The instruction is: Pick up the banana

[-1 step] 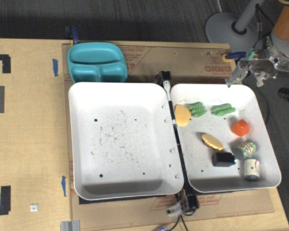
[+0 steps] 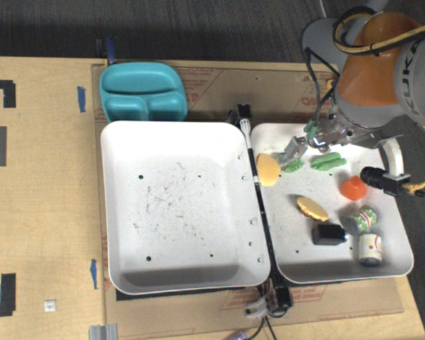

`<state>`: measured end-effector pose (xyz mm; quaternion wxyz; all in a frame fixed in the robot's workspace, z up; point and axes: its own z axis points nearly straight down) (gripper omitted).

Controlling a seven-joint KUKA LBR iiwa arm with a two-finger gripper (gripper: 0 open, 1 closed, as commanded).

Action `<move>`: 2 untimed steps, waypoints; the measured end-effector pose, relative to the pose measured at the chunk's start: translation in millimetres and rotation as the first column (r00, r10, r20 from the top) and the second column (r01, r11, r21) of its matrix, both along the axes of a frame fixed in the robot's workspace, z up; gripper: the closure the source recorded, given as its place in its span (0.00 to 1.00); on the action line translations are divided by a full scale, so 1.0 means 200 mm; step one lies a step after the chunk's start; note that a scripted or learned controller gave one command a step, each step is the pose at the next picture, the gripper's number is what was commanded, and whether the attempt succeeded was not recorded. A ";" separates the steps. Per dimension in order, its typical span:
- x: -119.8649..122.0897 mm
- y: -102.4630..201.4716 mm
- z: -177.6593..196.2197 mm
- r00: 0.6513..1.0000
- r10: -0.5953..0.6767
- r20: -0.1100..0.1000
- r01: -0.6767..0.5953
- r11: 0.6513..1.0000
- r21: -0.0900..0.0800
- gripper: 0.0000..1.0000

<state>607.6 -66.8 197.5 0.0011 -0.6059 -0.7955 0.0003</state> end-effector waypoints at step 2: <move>-0.31 -0.07 0.21 0.869 0.495 0.006 -0.495 0.869 -0.004 0.00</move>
